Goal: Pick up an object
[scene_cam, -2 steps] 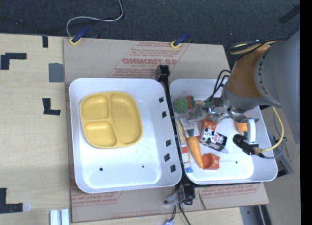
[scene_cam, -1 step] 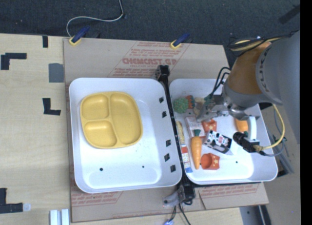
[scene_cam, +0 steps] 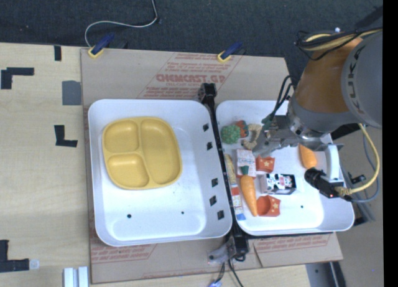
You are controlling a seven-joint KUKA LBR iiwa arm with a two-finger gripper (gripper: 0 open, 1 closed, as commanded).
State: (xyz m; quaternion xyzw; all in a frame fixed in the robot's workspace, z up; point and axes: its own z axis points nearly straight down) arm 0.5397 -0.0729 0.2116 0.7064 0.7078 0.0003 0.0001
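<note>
A heap of small toy foods is seen in the right bin (scene_cam: 311,220): a carrot (scene_cam: 249,195), a green piece (scene_cam: 231,133), red packets. The hand (scene_cam: 266,137) is lowered just beside them; its opening cannot be told. A yellow divided plate (scene_cam: 141,152) lies in the left bin (scene_cam: 149,226).

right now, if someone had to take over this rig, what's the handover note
Gripper: low over the upper part of the right bin, among the small items; whether it is open or shut cannot be made out, and nothing is seen held.
Right bin holds the pickable things: a green broccoli-like piece, a carrot, a small black and white carton, red pieces and an orange piece by the arm.
Left bin: a yellow divided plate.
Done: arm is down at the pile.
Left: grasp one object and lift it clear.
</note>
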